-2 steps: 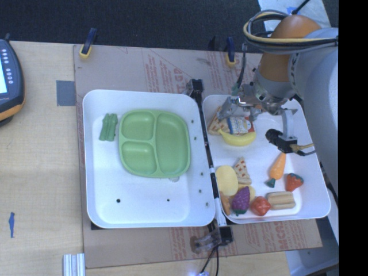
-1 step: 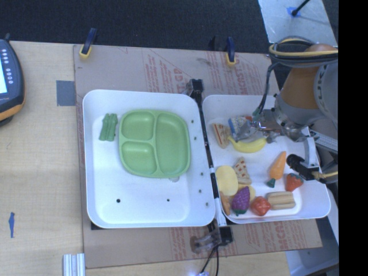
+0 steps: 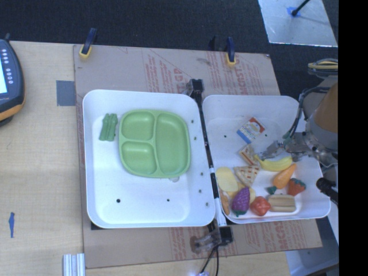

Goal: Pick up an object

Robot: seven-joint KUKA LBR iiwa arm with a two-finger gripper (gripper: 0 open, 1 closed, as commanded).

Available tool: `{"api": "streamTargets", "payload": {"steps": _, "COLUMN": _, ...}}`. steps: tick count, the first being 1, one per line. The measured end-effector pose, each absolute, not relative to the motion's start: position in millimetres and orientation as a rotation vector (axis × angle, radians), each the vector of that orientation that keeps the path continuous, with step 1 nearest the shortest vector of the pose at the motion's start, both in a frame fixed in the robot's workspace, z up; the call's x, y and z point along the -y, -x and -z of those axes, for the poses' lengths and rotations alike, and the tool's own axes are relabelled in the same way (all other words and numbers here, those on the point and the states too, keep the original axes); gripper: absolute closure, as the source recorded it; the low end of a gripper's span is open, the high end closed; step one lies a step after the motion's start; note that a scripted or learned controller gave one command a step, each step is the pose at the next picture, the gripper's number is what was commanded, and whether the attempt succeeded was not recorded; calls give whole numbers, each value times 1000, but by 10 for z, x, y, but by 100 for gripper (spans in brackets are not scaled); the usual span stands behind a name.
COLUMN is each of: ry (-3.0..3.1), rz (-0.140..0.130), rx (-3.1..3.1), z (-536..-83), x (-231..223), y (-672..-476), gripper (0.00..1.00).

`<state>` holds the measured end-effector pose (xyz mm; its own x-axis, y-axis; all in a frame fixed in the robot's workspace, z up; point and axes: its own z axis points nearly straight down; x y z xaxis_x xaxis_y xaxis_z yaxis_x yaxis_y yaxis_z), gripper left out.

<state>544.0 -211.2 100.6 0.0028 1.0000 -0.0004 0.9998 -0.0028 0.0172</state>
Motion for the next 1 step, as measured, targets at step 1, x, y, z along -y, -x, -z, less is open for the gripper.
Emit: {"api": "streamTargets", "payload": {"steps": 1, "ry": -2206, "rz": -5, "rx": -2234, "z": -927, "x": 1438, "y": -6099, "gripper": 0}}
